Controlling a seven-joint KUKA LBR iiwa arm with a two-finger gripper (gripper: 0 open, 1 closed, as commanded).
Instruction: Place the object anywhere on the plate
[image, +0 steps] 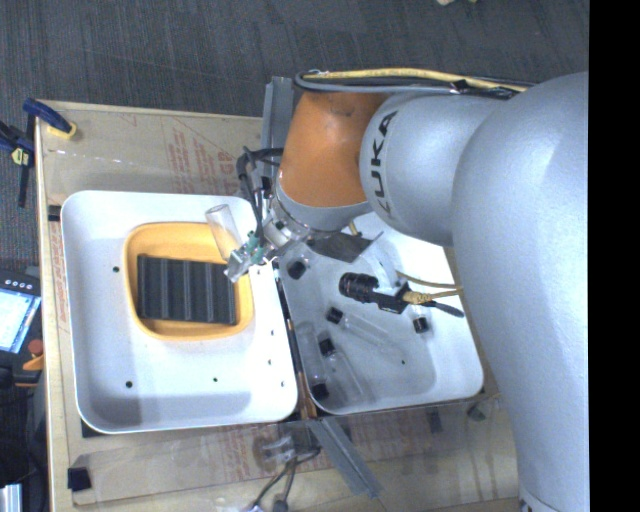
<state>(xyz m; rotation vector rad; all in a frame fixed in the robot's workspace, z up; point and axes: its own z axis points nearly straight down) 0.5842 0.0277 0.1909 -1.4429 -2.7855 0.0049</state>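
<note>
Jaws (243, 255) pinch a clear tube (222, 228) over the plate (148, 238) edge: carry step nearly done, we judge. Next: lower toward the plate below the jaws, then release.

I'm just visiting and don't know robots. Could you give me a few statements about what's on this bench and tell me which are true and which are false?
1. The yellow plate sits in the left bin. True.
2. A dark ridged insert lies on the plate. True.
3. The gripper is over the far right corner of the right bin. False: it is at the plate's right edge, near the divide between the bins.
4. A clear tube-like object stands by the gripper, over the plate's rim. True.
5. The right bin holds only one large red ball. False: it holds several small dark parts and clear pieces.
</note>
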